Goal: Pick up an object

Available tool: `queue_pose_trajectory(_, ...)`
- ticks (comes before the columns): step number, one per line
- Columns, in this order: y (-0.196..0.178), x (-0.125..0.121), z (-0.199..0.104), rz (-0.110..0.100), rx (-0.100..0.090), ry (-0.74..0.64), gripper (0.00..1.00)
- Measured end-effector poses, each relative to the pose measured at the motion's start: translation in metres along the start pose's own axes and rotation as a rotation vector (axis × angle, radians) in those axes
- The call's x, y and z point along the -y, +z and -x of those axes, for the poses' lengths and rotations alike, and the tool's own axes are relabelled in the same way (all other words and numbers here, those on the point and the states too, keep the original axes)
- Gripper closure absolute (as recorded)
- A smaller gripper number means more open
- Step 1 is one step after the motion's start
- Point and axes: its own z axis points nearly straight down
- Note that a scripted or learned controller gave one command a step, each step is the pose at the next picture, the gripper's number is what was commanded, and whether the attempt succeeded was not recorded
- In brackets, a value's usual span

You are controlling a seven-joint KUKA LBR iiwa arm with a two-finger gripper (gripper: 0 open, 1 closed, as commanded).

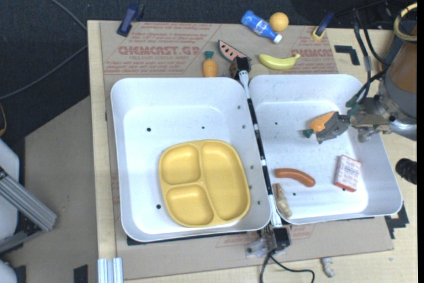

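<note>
With the tool (329, 131), its opening unclear, touching the small orange toy carrot (322, 121) near the right white bin's (371, 205) far edge, centre before closing.

Two white bins sit side by side on the desk, a left bin (132, 116) and a right bin (291, 93). The left bin holds one yellow divided plate (203, 181). The right bin holds four things: one toy carrot (321, 122), one sausage (295, 176), one small red and white packet (347, 173), one brownish piece (283, 201) at its near left corner. Behind the bins lie one banana (279, 61), one blue bottle (260, 26), one orange ball (279, 21), one watermelon slice (228, 50), one small carrot-like toy (210, 67)
</note>
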Motion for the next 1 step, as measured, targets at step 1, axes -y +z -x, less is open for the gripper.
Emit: queue_pose_trajectory(1,0.1583,-0.0022,0.0083,0.003,0.002,0.002,0.00)
